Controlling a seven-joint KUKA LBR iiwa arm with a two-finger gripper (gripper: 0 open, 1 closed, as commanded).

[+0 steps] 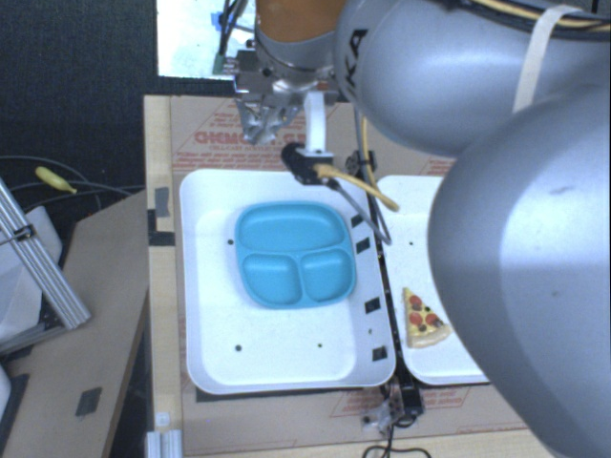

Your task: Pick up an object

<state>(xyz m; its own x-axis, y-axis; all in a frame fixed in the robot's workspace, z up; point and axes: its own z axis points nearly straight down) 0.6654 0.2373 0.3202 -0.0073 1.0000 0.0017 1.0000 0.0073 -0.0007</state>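
Camera view, cardboard-topped bench point(162, 256), dark wall point(67, 55) behind

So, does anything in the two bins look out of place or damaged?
Nothing stands out. The blue divided plate lies flat in the left bin, and the toy pizza slice lies flat in the right bin. Neither looks damaged.

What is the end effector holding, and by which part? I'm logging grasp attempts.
Nothing visible: the end effector hangs above the bench beyond the left bin, nothing seen between its fingers.
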